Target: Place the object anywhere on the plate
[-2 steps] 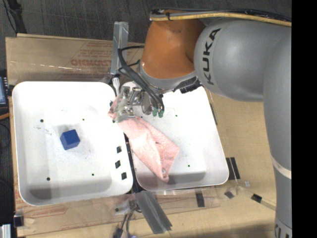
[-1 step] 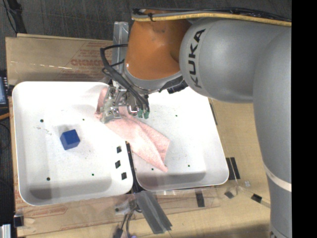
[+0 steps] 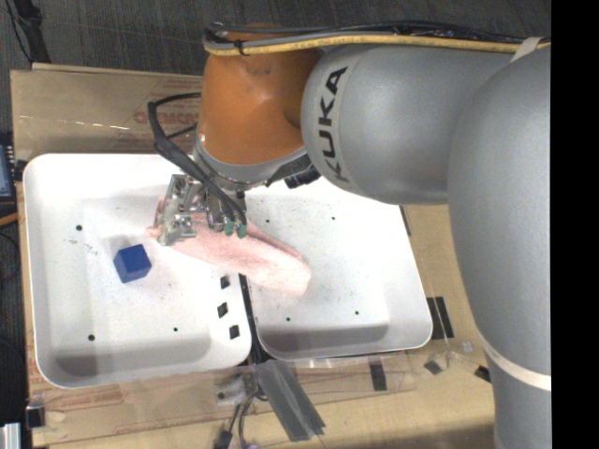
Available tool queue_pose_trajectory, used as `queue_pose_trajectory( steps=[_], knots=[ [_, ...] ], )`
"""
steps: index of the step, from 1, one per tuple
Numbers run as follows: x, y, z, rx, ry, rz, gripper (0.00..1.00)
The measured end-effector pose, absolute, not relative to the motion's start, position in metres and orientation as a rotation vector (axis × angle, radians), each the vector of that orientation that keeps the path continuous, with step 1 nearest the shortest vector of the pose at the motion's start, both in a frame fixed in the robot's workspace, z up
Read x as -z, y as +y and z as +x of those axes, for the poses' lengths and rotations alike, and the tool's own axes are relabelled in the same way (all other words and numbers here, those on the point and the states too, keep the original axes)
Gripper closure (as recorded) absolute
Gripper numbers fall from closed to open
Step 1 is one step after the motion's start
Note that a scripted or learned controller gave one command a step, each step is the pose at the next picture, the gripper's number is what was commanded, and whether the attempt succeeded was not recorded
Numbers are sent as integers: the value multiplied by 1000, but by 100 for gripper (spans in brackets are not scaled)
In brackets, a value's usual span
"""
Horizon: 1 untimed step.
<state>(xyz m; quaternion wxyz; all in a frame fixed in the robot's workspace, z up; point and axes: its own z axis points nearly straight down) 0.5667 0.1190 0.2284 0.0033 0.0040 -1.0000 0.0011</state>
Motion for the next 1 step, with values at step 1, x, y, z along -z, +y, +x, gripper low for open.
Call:
queue_pose_trajectory(
  steps=[1],
  knots=[
    [-229,119,567,-3,-3135,12,0]
  ],
)
